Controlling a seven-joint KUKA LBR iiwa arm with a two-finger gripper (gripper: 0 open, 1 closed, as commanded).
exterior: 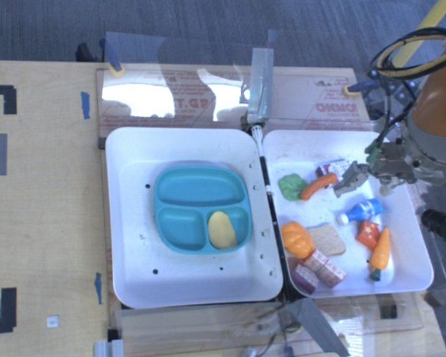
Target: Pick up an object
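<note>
My gripper (349, 178) hangs beside the carrot (317, 185), finger state I cannot tell. The carrot looks light, stiff, slick plastic; I'd pinch it mid-length.

Teal tray (201, 188), yellow potato (222, 230), possibly orange pumpkin (296, 239).

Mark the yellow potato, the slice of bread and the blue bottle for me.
yellow potato (222, 230), camera view, middle of its body.
slice of bread (328, 239), camera view, centre of its top face.
blue bottle (363, 211), camera view, middle of its blue body.
</note>
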